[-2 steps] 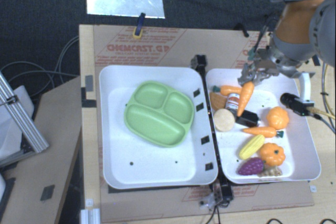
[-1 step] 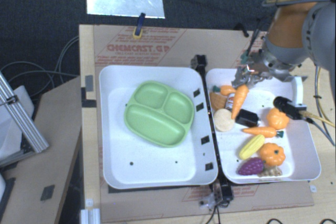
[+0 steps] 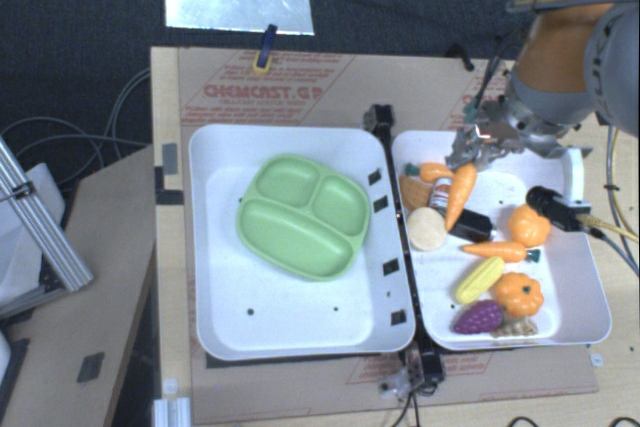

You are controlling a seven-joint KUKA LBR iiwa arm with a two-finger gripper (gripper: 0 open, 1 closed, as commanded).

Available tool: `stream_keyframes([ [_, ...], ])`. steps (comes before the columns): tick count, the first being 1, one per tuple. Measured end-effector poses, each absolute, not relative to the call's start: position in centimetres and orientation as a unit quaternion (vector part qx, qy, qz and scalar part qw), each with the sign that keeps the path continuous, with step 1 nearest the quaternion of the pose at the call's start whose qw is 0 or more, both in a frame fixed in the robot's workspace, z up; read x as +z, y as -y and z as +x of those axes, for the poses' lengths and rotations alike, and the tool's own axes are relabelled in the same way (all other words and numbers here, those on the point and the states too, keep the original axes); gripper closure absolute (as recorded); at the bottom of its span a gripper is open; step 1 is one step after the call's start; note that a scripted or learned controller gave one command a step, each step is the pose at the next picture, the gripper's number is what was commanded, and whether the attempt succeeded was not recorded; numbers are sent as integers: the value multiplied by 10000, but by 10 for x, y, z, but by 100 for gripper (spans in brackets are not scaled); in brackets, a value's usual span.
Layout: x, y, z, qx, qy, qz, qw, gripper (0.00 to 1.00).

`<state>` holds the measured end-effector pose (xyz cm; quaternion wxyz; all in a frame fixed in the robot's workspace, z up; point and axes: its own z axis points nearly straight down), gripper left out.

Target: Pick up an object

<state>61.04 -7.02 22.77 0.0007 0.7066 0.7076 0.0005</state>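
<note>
My gripper (image 3: 468, 158) hangs over the back of the right bin (image 3: 590, 310). An orange carrot (image 3: 458, 197) hangs steeply from it, thick end up between the fingers, tip pointing down over a beige round piece (image 3: 427, 229) and a black block (image 3: 471, 223). The gripper is shut on the carrot's thick end. Around it lie an orange fruit (image 3: 529, 226), a thin small carrot (image 3: 496, 251), a yellow corn cob (image 3: 479, 278), a small pumpkin (image 3: 517, 293) and purple grapes (image 3: 478, 317).
The left bin (image 3: 215, 315) holds a green divided plate (image 3: 303, 215). A black divider (image 3: 393, 215) runs between the bins. More orange and brown pieces (image 3: 420, 183) sit at the right bin's back left corner.
</note>
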Motion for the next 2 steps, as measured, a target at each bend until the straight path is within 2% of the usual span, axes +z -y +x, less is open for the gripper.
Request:
stream_keyframes([
  [1, 232, 86, 617, 8, -7072, 7071, 17, 100],
  [2, 217, 83, 613, 1, -7073, 7069, 7, 100],
])
